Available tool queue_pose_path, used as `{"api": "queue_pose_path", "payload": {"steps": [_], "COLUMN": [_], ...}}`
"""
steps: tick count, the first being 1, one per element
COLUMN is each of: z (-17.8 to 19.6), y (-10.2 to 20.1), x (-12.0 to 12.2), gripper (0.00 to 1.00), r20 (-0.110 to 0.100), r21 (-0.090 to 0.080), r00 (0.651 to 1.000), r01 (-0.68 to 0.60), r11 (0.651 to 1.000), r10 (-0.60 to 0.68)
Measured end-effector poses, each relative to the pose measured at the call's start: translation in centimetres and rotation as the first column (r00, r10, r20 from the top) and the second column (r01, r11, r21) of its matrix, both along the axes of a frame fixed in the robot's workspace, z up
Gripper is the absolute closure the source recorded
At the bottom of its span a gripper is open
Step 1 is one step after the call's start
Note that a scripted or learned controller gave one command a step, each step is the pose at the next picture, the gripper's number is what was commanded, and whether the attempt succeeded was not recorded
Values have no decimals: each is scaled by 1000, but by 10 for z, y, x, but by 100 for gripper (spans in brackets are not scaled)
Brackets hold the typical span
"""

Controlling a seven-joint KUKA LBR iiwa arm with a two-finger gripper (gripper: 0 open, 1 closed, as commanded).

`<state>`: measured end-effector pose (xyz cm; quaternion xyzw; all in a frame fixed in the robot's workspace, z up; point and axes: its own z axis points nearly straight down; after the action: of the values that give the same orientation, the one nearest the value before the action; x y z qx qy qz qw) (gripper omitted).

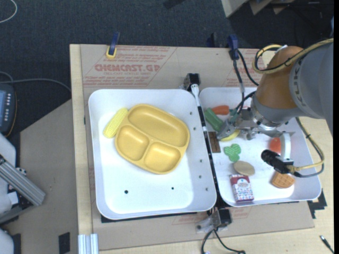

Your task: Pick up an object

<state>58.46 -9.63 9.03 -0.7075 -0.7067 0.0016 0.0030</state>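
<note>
Gripper [237, 125] low in right bin [307, 189], over yellow banana-like piece [229, 137] by left wall. Can't tell finger state from my feed. Piece sits just below-left of tool, long axis roughly left-right. Green toy [232, 152] just beyond it.

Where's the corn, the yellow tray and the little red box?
corn [115, 122], camera view, middle of the cob
yellow tray [152, 137], camera view, ridge between its compartments
red box [241, 188], camera view, its top face
</note>
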Motion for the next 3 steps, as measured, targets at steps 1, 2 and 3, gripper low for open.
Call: {"api": "queue_pose_path", "payload": {"steps": [1,2,3], "z": [-5,5,67], "y": [0,0,3], "x": [0,1,9], "gripper": [0,100,100], "r20": [5,7,13], "r21": [-2,-2,-3], "r00": [1000,1000,1000], "r01": [0,1,-2], "r11": [1000,1000,1000], "r10": [0,-1,2]}}
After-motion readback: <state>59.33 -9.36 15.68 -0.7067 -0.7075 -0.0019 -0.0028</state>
